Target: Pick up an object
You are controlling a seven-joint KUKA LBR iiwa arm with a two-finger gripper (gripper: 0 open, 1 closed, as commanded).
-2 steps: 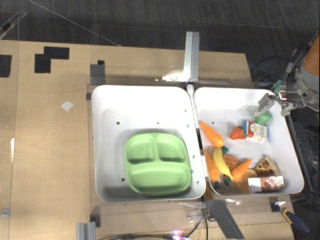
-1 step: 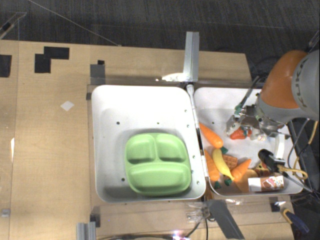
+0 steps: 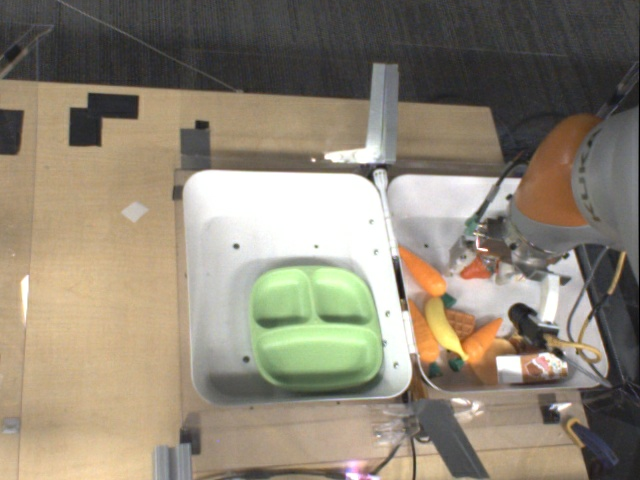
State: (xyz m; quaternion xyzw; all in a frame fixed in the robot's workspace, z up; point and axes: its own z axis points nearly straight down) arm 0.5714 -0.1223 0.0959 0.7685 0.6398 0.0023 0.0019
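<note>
Over the right shallow white bin (image 3: 430, 203) my grey arm with its orange band (image 3: 556, 183) reaches in, and my gripper (image 3: 497, 258) hangs low near the bin's middle. Just beside it lie a long orange carrot (image 3: 422, 271), a yellow banana (image 3: 442, 326) and a small white bottle (image 3: 530, 368). Across the divider, the left white bin (image 3: 215, 218) holds a green sectioned plastic tray (image 3: 315, 326).

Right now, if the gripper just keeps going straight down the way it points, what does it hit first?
Probably the small red object at the gripper tip, over the right bin. Depth is unclear from this slanted view; it could instead meet bare bin floor just beside it. The orange carrot lies off to the side, out of line.
</note>
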